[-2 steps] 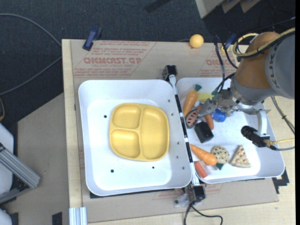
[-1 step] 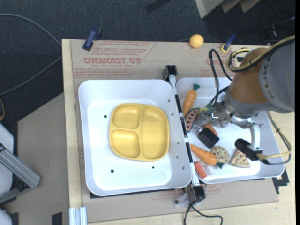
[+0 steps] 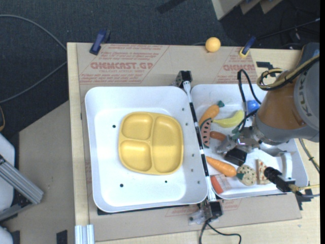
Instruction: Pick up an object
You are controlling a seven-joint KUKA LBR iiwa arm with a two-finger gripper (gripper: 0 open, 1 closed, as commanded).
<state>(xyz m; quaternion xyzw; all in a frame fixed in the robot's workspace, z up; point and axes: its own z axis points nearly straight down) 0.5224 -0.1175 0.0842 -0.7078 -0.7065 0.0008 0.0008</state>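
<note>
From the camera above the bench, the arm (image 3: 284, 111) reaches in from the right and hangs low over the right bin (image 3: 299, 172). The claw (image 3: 237, 145) is down among the toy food, and whether it is open or closed cannot be told: the wrist and dark hardware cover its tips. Nothing can be seen held in it.

The likely targets lie close about it. A banana (image 3: 229, 119) lies just above the claw, with a carrot (image 3: 209, 113) up and to its left beside a watermelon slice (image 3: 205, 132). A second carrot (image 3: 221, 165) lies just below and left of the claw, and a cracker (image 3: 247, 175) sits just below it. A dark block (image 3: 235, 155) appears to touch the claw or lie right beneath it. The yellow plate (image 3: 151, 142) sits well to the left, in the left bin (image 3: 101, 187).

The step in hand seems to be the descent and close on one piece. To do it well, the claw should settle on a single item, probably the block or the lower carrot, straddling its narrow width, since crowded neighbours could wedge in or push the target aside. A straight lift afterwards would avoid dragging the rest.
</note>
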